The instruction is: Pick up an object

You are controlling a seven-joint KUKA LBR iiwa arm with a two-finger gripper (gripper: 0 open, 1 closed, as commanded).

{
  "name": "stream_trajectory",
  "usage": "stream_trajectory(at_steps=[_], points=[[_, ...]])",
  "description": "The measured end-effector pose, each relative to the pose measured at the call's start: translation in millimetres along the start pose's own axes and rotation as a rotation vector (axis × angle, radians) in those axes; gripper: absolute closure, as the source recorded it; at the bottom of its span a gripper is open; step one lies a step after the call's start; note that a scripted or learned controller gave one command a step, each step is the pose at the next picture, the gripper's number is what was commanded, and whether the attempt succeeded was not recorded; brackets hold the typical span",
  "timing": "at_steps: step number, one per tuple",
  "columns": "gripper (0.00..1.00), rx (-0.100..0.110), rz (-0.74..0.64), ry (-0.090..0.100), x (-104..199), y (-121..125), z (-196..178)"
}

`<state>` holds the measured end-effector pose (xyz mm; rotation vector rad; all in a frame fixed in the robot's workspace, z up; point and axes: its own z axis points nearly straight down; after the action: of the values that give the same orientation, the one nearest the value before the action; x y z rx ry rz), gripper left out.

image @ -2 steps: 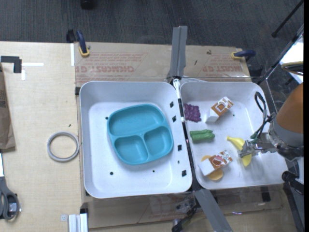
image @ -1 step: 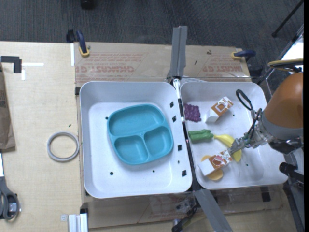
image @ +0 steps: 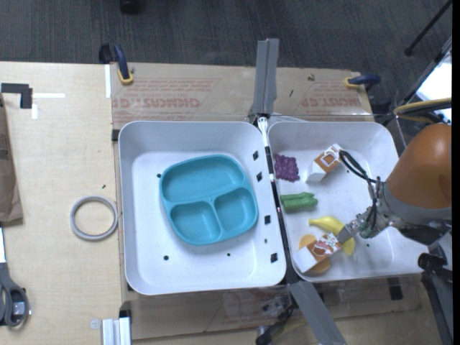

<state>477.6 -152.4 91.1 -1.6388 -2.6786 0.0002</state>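
Note:
The right bin (image: 374,144) holds several small items: a purple grape bunch (image: 286,167), an orange and white carton (image: 328,160), a green pepper-like piece (image: 298,201), a yellow banana (image: 330,226) and an orange and white packet (image: 320,249). My gripper (image: 354,228) reaches in from the right, low over the bin floor, its tip right beside the banana's right end. Nothing shows between its fingers. The orange wrist band (image: 429,165) sits above the bin's right edge.
The left bin (image: 136,192) holds a blue three-compartment tray (image: 208,200). A metal divider post (image: 265,77) stands between the bins at the back. On the bench at left lie a grey tape ring (image: 93,217) and scissors (image: 11,302).

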Motion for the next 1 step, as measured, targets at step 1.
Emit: stream_trajectory(at_steps=[1], points=[[1.00, -0.001, -0.003, -0.002, -26.8, -13.6, -0.4]])
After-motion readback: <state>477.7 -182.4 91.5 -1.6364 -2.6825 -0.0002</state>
